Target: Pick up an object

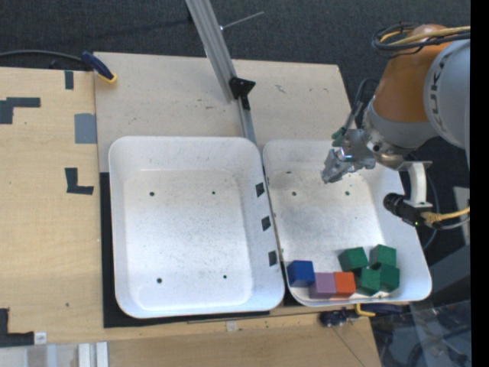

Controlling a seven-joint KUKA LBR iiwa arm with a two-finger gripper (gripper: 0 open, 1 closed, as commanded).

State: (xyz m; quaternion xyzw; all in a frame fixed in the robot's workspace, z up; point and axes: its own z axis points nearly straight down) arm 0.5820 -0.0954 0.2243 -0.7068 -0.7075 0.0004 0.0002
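Coloured blocks (345,274) at right bin's (321,220) near edge, well apart from hand (336,170).

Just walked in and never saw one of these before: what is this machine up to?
A robot arm is meant to pick something up. Its gripper is over the far end of the right bin, with nothing visibly in it. The small blocks, a blue one, a purple one, an orange one and several green ones, sit clustered at the bin's near end.
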